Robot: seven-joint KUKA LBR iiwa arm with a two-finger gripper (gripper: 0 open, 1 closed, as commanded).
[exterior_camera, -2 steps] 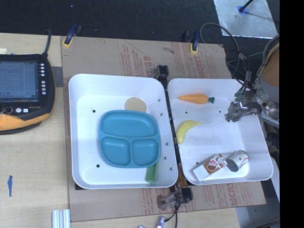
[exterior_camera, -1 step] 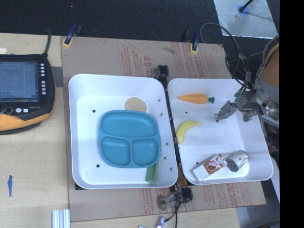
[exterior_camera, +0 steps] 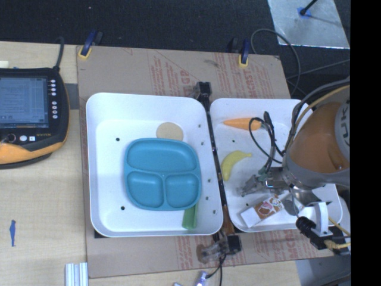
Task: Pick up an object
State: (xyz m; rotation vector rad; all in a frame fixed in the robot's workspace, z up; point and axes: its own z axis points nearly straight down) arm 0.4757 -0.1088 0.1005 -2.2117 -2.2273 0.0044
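Gripper (exterior_camera: 257,185): low in the right bin (exterior_camera: 235,115), metal fingers pointing left; whether they stand open or closed cannot be told, and nothing is seen between them. It sits just right of the banana (exterior_camera: 233,161) and just above the small brown-and-white packet (exterior_camera: 265,210).

Arm (exterior_camera: 318,145): enters from the right, the orange band bulking over the bin's right side, black cables looping off the wrist across the bin.

Right bin, contents: orange carrot (exterior_camera: 241,123) at the far side; yellow-green banana at the middle left; packet at the near edge.

Left bin (exterior_camera: 104,159), contents: blue divided plate (exterior_camera: 162,173) at centre; tan round disc (exterior_camera: 169,130) touching the plate's far rim; green item (exterior_camera: 190,218) at the plate's near right corner.

Bench, left: a teach pendant (exterior_camera: 30,117) with lit screen.
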